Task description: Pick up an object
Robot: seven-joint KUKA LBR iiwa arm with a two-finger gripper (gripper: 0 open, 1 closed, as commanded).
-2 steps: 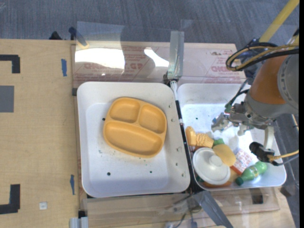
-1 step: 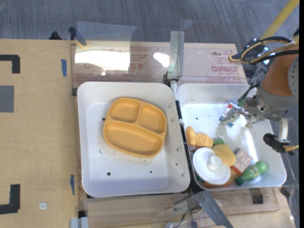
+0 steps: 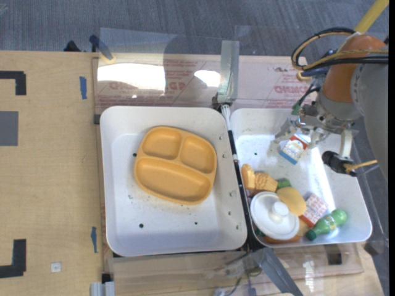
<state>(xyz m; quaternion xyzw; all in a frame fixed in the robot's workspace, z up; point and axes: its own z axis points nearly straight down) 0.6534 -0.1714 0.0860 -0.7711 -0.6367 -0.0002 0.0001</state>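
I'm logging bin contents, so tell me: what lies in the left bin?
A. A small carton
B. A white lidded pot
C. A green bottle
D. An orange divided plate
D: the orange divided plate lies alone in the left bin, while the green bottle and white lidded pot sit in the right bin.

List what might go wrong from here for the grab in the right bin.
1. The small carton hangs just under the gripper, seemingly by one edge; it may drop.
2. The other toys lie packed around the white lidded pot, so a later pick there may nudge neighbours.
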